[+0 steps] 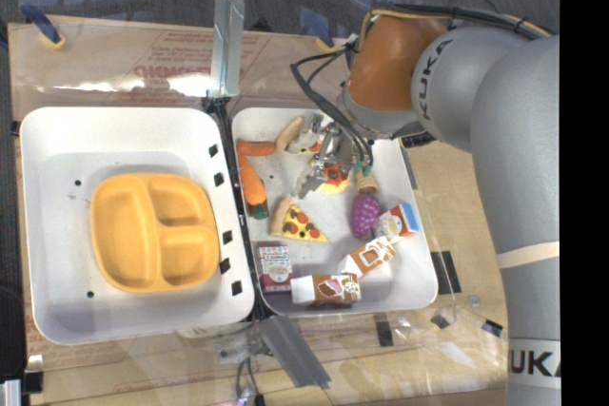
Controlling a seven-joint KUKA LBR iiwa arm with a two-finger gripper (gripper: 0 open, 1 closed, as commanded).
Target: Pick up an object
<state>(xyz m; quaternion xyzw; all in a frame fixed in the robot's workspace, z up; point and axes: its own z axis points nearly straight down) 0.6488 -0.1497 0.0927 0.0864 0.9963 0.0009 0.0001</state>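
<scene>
Two white bins (57,319) sat there, the left holding one yellow tray (152,231). The right had one pizza slice (297,222), one grape bunch (364,214), one carrot (252,183), and maybe four small cartons (325,289) – hard to count under the arm.

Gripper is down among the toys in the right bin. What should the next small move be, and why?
Probably a short straight lift to test the grasp. The two-finger gripper sits low over a small red and yellow toy in the right white bin, with a purple grape bunch and pizza slice crowded close.
</scene>
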